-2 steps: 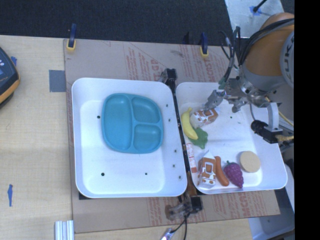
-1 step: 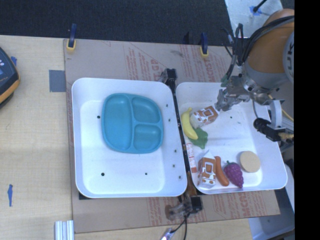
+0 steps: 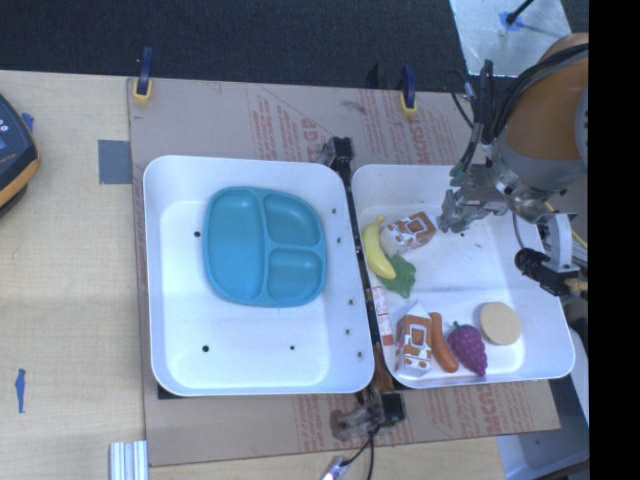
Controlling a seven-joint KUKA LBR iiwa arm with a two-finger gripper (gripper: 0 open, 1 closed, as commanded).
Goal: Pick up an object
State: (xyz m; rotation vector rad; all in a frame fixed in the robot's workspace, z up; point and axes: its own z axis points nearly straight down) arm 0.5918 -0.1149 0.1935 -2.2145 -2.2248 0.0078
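Note:
The right bin (image 3: 540, 368) holds a yellow banana (image 3: 377, 252) with a green piece at its lower end, a small brown-and-white carton (image 3: 409, 232), a second carton (image 3: 412, 344), an orange sausage (image 3: 441, 341), purple grapes (image 3: 467, 348) and a tan round cookie (image 3: 499, 322). My gripper (image 3: 458, 214) hangs low over the bin's upper middle, just right of the small carton. Nothing shows between its fingers.
The left bin (image 3: 180, 368) holds a blue divided plate (image 3: 265, 246). A dark divider rail (image 3: 355, 258) runs between the bins. The arm's body (image 3: 545, 128) and cables cover the right bin's upper right corner. A dark and yellow device (image 3: 14, 160) sits at the far left.

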